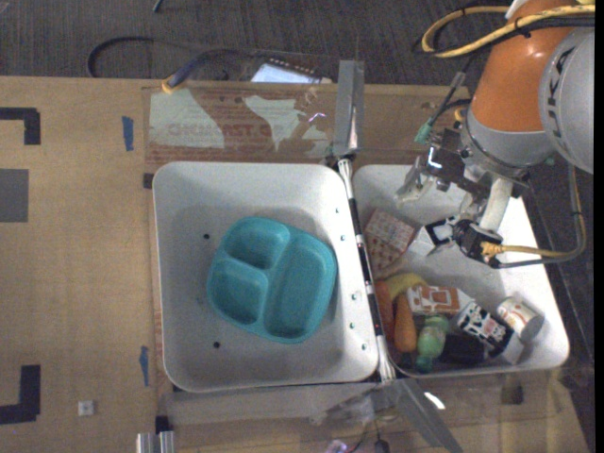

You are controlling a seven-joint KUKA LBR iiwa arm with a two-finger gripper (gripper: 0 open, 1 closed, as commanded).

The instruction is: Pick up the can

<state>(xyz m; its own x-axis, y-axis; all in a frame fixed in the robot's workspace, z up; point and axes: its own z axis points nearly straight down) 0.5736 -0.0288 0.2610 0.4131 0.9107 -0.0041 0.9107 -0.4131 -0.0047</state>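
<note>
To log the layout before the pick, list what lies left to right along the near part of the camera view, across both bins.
teal divided plate → orange carrot → green bottle → black-and-white packet → can

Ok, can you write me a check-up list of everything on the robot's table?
Surface: wooden bench with a left bin and a right bin, both white.
Job's things: can lies on its side in the right bin's lower right corner.
Clutter: teal divided plate in the left bin; banana, carrot, green bottle, patterned card and orange-and-white box in the right bin.
Grippers: end effector is over the right bin's upper part, apart from the can.
Cables: yellow cable loops above the arm; black cable on the floor.
Surroundings: dark floor; blue tape marks on the bench.
</note>
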